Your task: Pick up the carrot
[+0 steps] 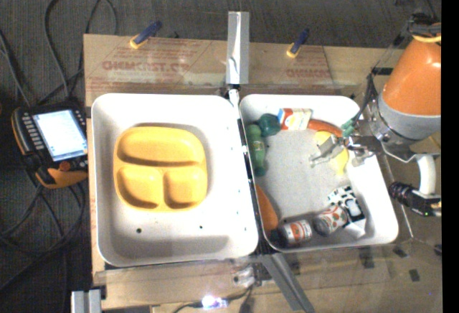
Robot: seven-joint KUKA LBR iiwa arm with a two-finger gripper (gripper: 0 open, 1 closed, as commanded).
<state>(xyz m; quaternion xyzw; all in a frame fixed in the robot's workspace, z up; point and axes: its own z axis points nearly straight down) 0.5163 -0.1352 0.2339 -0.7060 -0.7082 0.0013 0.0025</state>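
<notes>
The carrot (pixel 267 209) is a long orange piece lying along the left wall of the right bin (pixel 373 232), towards the front. My gripper (pixel 325 152) hangs over the upper right part of that bin, well to the right of the carrot and further back. Its fingers stand open with nothing between them, just left of a yellow object (pixel 340 159).
Also in the right bin are green toys (pixel 257 143) at the back left, a white and orange carton (pixel 294 118), an orange-red piece (pixel 326 125), two cans (pixel 310 227) and a black-and-white item (pixel 347 202). The left bin (pixel 107 232) holds a yellow divided tray (pixel 162 166).
</notes>
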